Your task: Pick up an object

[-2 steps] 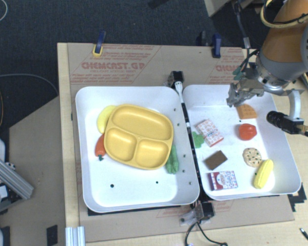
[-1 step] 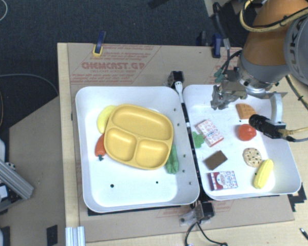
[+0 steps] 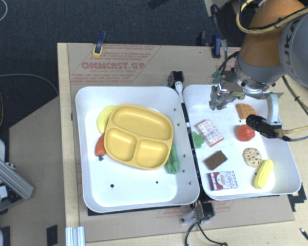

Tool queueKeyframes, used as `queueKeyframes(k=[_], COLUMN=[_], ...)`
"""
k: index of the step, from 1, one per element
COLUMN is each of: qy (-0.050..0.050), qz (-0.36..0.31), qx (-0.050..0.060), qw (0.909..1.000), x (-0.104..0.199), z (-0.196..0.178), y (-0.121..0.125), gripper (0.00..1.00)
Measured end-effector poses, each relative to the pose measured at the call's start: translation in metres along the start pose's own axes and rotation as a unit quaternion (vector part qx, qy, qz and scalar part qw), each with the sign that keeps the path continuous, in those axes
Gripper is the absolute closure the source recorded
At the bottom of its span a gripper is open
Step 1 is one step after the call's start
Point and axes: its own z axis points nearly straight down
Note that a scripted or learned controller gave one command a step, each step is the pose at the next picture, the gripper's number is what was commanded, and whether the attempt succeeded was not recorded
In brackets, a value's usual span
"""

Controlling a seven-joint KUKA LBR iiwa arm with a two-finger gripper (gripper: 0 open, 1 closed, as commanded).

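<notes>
My gripper (image 3: 218, 102) hangs over the far left part of the right bin (image 3: 290, 186), above bare floor, with nothing seen between its fingers. Below it lie a pink-and-white box (image 3: 209, 132) and a small green piece (image 3: 197, 139). Further right are an orange-brown piece (image 3: 245, 110), a red tomato (image 3: 245, 132), a cookie (image 3: 252, 157) and a yellow banana-like toy (image 3: 263, 173). A brown square (image 3: 215, 160) and a red-and-white packet (image 3: 223, 180) lie toward the near side.
The left bin (image 3: 87, 137) holds a yellow divided tray (image 3: 137, 136) lying on a yellow toy (image 3: 104, 117), a red-orange vegetable (image 3: 100, 147) and a green leafy piece (image 3: 172, 160). A black clamp (image 3: 176, 79) sits between the bins at the back.
</notes>
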Motion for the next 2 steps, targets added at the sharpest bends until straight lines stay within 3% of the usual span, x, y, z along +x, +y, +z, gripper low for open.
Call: queueKeyframes(k=[1, 2], qy=[0.000, 0.000], qz=[0.001, 0.000], qx=[0.000, -0.002], qw=[1.0000, 1.0000], x=[0.004, 0.015], z=[0.001, 0.000], y=[-0.015, -0.011], gripper=[1.00, 1.00])
